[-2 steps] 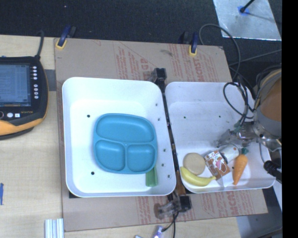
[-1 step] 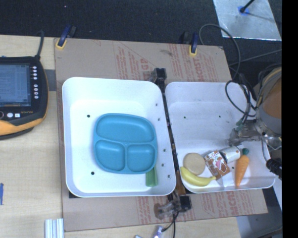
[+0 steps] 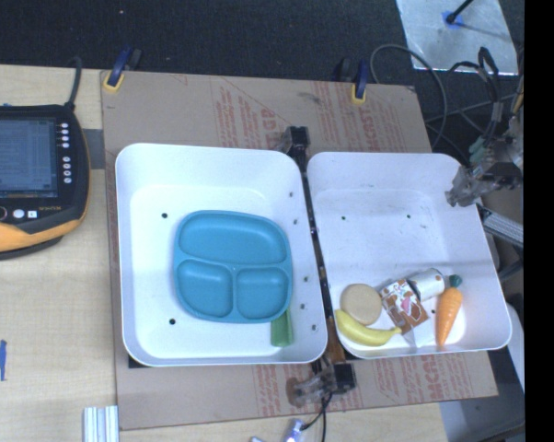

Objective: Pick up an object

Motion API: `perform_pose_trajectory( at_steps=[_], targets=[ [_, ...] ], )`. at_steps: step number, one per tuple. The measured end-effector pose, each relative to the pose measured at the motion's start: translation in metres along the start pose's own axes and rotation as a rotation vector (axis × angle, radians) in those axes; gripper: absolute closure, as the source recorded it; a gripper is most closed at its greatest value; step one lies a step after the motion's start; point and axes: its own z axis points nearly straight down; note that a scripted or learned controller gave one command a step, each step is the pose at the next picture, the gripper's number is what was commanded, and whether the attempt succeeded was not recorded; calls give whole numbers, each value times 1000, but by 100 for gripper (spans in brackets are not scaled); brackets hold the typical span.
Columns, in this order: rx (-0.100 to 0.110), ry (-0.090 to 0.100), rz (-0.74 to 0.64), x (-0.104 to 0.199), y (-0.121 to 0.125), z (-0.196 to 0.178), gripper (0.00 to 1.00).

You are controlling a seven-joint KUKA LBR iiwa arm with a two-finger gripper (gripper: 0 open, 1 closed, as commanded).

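Observation:
Several objects lie in the near corner of the right bin (image 3: pixel 387 201): a yellow banana (image 3: pixel 364 331), a tan round biscuit (image 3: pixel 361 304), a brown and red packet (image 3: pixel 404 305), a white bottle (image 3: pixel 427 284) and an orange carrot (image 3: pixel 448 314). In the left bin (image 3: pixel 148 201) a blue divided plate (image 3: pixel 232 265) rests with a green block (image 3: pixel 281 329) at its near right corner. My gripper (image 3: pixel 467 184) hangs at the right bin's far right rim, small and grey, well above the cluster of objects and apart from them.
A tablet-style pendant (image 3: pixel 28 178) with an orange case lies left of the bins. Cables (image 3: pixel 443 72) run behind the right bin. Clamps (image 3: pixel 359 81) hold the brown board under the bins.

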Motion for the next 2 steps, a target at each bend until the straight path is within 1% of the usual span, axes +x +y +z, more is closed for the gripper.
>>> perform_pose_trajectory(
  at_steps=[1, 2],
  targets=[
    [3, 1, -2, 11, 38, 156, 100],
    [5, 0, 0, 27, 6, 153, 100]
  ],
)
